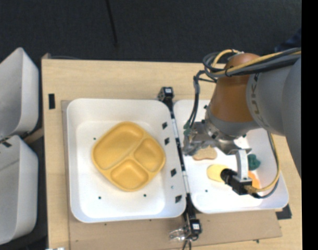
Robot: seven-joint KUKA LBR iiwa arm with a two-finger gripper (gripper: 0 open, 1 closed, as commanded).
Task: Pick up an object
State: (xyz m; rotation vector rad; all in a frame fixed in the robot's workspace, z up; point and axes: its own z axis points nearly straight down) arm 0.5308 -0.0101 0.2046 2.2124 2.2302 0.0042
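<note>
Yellow and tan are your nearest choices: the gripper (196, 146) hangs low in the right bin (221, 204), beside a tan piece (205, 154), with a yellow piece (216, 173) just below it and green (253, 162) and orange (252, 179) bits further right. You cannot tell how its grip stands. Centre over one piece, clear of the bin's wall. The tray (128, 155) lies in the left bin (86, 202).

2 white bins (75, 139), 1 yellow divided plate (128, 155), approx. 4 small items (216, 173) in right bin.
</note>
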